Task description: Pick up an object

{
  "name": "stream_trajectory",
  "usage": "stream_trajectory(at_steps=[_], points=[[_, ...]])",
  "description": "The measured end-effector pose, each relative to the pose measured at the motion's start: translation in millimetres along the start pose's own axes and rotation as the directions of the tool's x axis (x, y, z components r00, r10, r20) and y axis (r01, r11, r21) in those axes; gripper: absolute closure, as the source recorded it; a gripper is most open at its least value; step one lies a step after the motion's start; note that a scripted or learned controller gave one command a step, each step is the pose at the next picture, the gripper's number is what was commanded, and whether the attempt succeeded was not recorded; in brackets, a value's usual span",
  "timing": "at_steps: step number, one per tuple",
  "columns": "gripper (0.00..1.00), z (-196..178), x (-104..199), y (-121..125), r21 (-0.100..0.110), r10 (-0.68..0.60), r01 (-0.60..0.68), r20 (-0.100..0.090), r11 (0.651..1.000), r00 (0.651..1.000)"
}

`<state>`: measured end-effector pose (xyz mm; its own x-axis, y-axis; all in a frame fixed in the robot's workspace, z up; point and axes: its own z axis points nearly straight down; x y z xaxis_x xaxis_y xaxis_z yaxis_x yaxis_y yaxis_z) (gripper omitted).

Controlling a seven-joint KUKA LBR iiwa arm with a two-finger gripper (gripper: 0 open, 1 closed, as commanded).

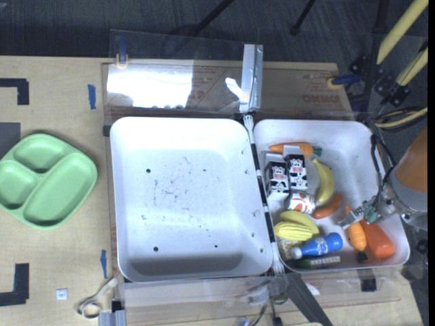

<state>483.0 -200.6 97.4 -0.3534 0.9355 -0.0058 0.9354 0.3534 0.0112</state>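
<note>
Nearest the camera, along the bottom edge of the bench, a loop of beige cord point(95, 304) is seen at the left. From there, going left to right, a green divided plate point(46, 179) lies on the wooden bench, well apart from the bins. The left bin point(183, 195) comes next, its scuffed floor bare. The right bin point(340, 138) holds the objects to be picked: an orange carrot point(291, 149) at the top, a black-and-white carton point(285, 173) below it, a yellow banana point(325, 182), a second yellow fruit point(297, 227), a blue bottle point(318, 246) near the front wall, and an orange object point(375, 242) at the right.

The gripper point(367, 212) is found low in the right bin, just above the orange object, the arm point(414, 175) reaching in from the right. Whether it is released or clenched cannot be told; nothing is clearly seen between its tips.

A failed grasp is judged likely: the objects are crowded and touching, so a neighbour may be nudged or the rounded orange object may slip out. The bin's right wall, close by, could also be struck.
</note>
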Motion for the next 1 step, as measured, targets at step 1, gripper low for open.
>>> stream_trajectory(at_steps=[1], points=[[1.0,-127.5,69.8,25.4,0.01,0.096,-0.095,-0.004,0.995,0.995]])
